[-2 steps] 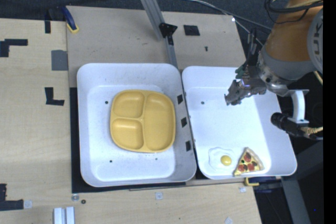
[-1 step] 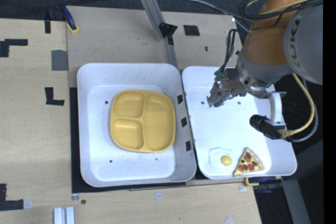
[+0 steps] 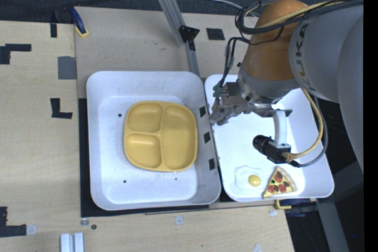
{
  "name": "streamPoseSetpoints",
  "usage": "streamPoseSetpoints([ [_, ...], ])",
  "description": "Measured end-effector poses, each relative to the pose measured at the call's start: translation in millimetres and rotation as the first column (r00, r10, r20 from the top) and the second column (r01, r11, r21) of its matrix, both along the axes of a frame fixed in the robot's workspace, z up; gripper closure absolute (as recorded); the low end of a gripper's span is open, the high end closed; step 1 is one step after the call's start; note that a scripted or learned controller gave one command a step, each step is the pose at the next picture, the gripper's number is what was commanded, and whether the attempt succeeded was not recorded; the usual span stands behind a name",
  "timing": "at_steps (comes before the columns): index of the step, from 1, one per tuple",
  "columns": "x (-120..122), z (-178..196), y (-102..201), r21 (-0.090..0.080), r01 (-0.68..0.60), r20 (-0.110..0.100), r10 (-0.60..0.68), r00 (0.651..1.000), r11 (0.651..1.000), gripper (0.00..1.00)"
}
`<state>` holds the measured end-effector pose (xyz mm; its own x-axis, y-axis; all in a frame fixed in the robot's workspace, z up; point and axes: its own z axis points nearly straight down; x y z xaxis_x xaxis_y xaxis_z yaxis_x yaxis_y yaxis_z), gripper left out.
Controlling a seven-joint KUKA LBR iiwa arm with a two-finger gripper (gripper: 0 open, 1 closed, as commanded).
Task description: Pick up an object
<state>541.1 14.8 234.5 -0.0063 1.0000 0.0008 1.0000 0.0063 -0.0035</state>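
well, from above, my pincer (image 3: pixel 220 112) hangs at the right bin's (image 3: pixel 316 183) left wall; whether it's open or closed i cannot tell. the fried egg (image 3: pixel 248 177) and pizza slice (image 3: pixel 279 182) lie nearer the camera from it, side by side near the front rim, apart. the yellow tray (image 3: pixel 160 135) sits across the wall, in the left bin (image 3: pixel 106 127).

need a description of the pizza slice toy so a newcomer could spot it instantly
Start with the right-hand white bin, the one under the grey arm. Go to its near edge, where two small toy foods lie side by side. The pizza slice is the right one: a triangle with a tan crust and red topping, unlike the round white fried egg with a yellow yolk to its left.
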Motion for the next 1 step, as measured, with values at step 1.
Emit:
streamPoseSetpoints([
  [1,11.0,-12.7,58.2,-0.001,-0.001,0.001,0.001,1.000,1.000,1.00],
])
